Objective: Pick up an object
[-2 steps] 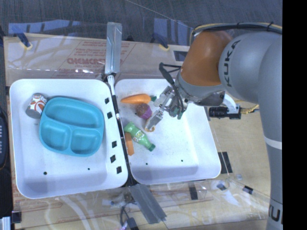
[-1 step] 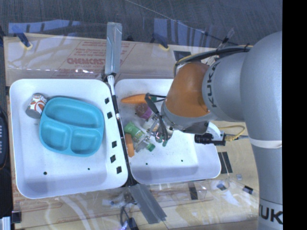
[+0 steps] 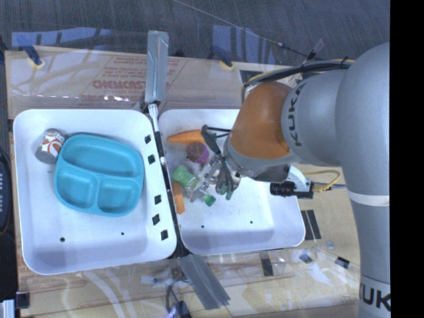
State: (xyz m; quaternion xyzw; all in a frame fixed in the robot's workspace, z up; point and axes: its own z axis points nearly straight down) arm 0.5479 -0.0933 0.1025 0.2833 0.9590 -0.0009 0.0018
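Note:
My gripper (image 3: 207, 183) is low in the right bin (image 3: 265, 227), near its left side, among a cluster of small objects. A green piece (image 3: 181, 175) lies just left of it and a smaller green piece (image 3: 210, 201) just below it. A purple round object (image 3: 196, 152) sits right above the gripper, partly behind the wrist. Along the bin's upper left lies an orange carrot-like object (image 3: 186, 137). Another orange piece (image 3: 179, 199) rests against the left wall. I cannot make out anything held.
The left bin (image 3: 79, 244) holds a blue divided plate (image 3: 99, 174) and a small round orange-and-white object (image 3: 49, 145) at its upper left corner. The arm's orange band and grey body cover the right bin's upper right. A raised divider separates the bins.

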